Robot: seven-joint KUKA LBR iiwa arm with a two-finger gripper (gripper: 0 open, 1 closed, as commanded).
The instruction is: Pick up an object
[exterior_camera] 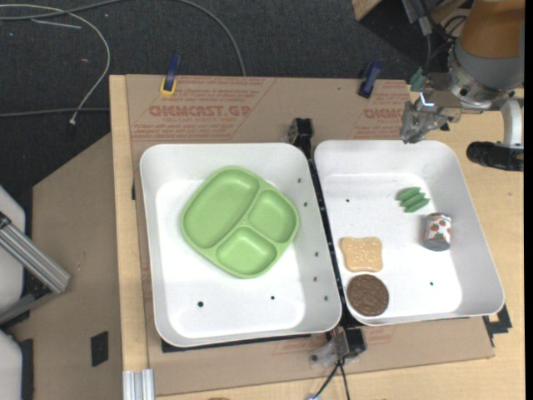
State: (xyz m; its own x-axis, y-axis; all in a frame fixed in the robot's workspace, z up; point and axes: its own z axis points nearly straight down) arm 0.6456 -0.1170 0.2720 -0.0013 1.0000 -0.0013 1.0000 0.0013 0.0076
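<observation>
In the right bin point(466, 182) lie a green pea pod point(411, 197), a small can point(435, 231), a slice of toast point(361, 254) and a brown round cookie point(367, 294). My gripper point(414, 132) hangs at the bin's far rim, up and behind the pea pod, with nothing seen between its fingers. The arm's orange band sits at the top right corner.
The left bin point(158, 223) holds a green three-compartment plate point(240, 221). Blue clamps point(171, 73) pin the cardboard base at the far edge. A black clip point(301, 130) joins the bins at the back. Cables cross the dark floor beyond.
</observation>
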